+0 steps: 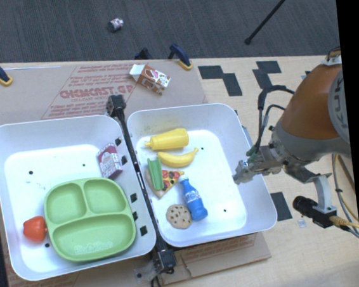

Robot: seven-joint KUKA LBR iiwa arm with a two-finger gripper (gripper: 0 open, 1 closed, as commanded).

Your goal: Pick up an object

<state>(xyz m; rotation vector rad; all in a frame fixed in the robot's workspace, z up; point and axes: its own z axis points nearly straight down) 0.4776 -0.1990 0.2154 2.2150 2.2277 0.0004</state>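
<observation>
Dark carpet borders a counter (pixel 275 78) topped with cardboard, on which two white bins sit side by side. Five objects lie in the right bin (pixel 223 167): one yellow mustard bottle (pixel 166 139) at about 11 o'clock of the bin's floor, one banana (pixel 178 157) just below it, one pizza slice (pixel 161 177) toward 9 o'clock beside the divider, one blue bottle (pixel 193 199) near the centre leaning toward 6 o'clock, and one cookie (pixel 179 216) just beside the bottle's lower end. None of them is lifted; all rest on the bin floor.

One claw (pixel 241 172) hangs at the bin's 3 o'clock rim, well apart from the objects, and whether its tips are spread or pressed together cannot be told. Behind it the grey arm (pixel 311 119) with its orange band reaches in from 3 o'clock.

Three objects occupy the left bin (pixel 13 141): one green divided plate (pixel 90 217), one red tomato (pixel 34 229) touching its 9 o'clock edge, and one small dark-red packet (pixel 109 161) at 1 o'clock. One small carton (pixel 151 78) lies on the cardboard at 12 o'clock.
</observation>
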